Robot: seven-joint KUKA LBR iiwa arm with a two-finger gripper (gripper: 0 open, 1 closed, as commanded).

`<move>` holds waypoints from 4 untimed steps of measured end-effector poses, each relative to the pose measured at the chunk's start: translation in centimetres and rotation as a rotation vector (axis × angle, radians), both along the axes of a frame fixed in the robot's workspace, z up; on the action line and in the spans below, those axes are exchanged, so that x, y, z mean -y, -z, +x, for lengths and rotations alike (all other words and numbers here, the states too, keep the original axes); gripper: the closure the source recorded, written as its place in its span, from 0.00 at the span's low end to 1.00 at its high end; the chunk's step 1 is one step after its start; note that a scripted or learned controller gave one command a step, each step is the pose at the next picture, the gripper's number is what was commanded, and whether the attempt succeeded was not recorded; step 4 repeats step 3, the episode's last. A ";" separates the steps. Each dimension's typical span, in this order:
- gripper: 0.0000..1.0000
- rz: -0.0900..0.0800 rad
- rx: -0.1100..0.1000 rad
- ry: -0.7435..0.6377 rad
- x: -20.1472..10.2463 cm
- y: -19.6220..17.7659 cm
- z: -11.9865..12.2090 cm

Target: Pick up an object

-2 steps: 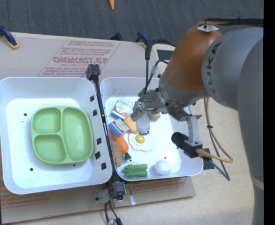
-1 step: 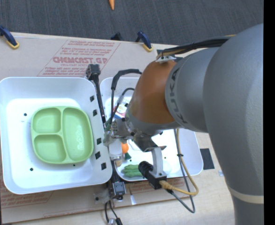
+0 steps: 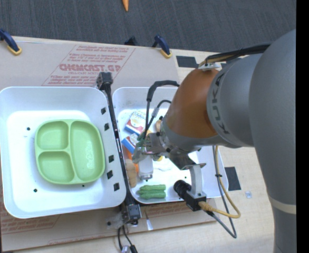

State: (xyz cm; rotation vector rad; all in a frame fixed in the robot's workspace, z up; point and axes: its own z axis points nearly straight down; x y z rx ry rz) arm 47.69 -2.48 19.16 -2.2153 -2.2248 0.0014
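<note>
My gripper (image 3: 145, 167) reaches down into the right bin (image 3: 124, 96), near its left wall, with the arm's orange band and grey body covering much of that bin. A green pod-shaped toy (image 3: 152, 192) lies just below the gripper at the bin's front edge. A small orange piece (image 3: 132, 168) sits right beside the gripper on its left. A blue and red packet (image 3: 128, 144) and a white, red and yellow item (image 3: 135, 123) lie further back. Whatever is directly under the gripper is hidden.
The left bin (image 3: 7, 157) holds a light green divided plate (image 3: 70, 152). A black divider with clips (image 3: 111, 136) runs between the bins. Cardboard with red print (image 3: 91, 65) lies behind them, held by blue and yellow clamps (image 3: 162, 45).
</note>
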 end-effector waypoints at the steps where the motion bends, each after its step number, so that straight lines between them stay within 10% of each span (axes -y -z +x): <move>1: 1.00 -0.002 0.004 -0.001 7.6 -6.5 6.8; 2: 1.00 0.001 -0.003 -0.002 1.7 -0.4 8.0; 3: 1.00 -0.001 -0.001 -0.002 3.8 -1.1 1.7; 4: 1.00 -0.001 -0.001 -0.002 3.8 -1.1 1.7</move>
